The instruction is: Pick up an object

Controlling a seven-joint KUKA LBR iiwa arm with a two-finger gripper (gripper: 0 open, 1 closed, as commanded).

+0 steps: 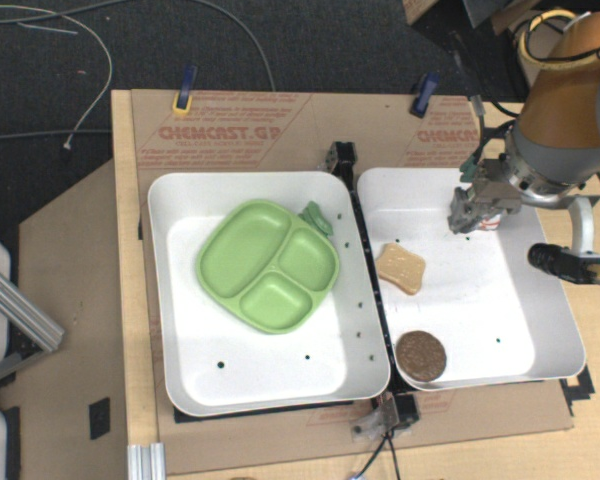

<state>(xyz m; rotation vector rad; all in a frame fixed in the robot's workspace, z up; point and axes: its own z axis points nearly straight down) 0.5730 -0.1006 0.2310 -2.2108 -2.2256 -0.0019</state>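
Tan block lies in right bin, near its left wall, long axis slanting down-right. Brown disc sits below block, at bin's front-left corner. Gripper hangs up-right of block, apart from it, over bin's back part. Nothing seen between its tips; whether clenched or released, cannot tell. Block looks nearest target: reach would go down-left. Green tray rests in left bin, well left of block.
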